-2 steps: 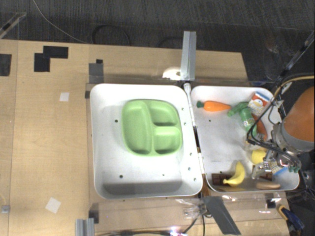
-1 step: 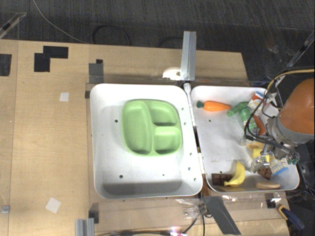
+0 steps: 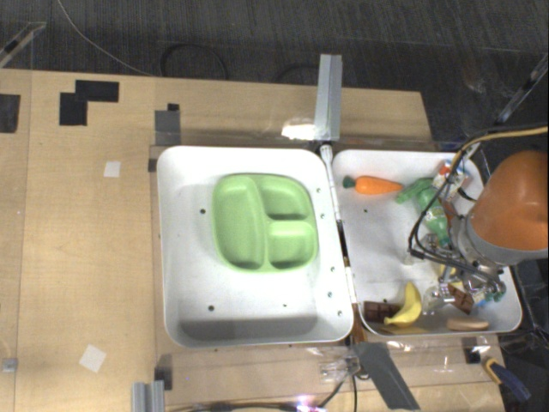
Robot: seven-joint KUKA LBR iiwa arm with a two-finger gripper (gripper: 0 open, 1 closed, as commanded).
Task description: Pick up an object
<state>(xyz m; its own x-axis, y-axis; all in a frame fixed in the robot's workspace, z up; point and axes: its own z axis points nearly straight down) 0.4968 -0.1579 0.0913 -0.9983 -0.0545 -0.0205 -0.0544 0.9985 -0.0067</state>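
In the right bin (image 3: 377, 256) an orange toy carrot (image 3: 375, 185) with a green top lies near the far edge. A yellow banana (image 3: 407, 306) rests by the near edge, with a small brown block (image 3: 375, 311) to its left. My gripper (image 3: 453, 297) hangs low over the bin's near right corner, under the orange wrist band (image 3: 515, 206) and a tangle of black cables. Its metal fingers sit among small brown and tan pieces (image 3: 467, 322). The wrist and cables hide the gap between them. A green item (image 3: 420, 194) peeks out beside the cables.
The left bin (image 3: 184, 299) holds a light green divided tray (image 3: 262, 221). A metal divider (image 3: 336, 230) runs between the two bins, and a grey post (image 3: 328, 101) stands behind them. Wooden bench surface (image 3: 77, 256) extends to the left.
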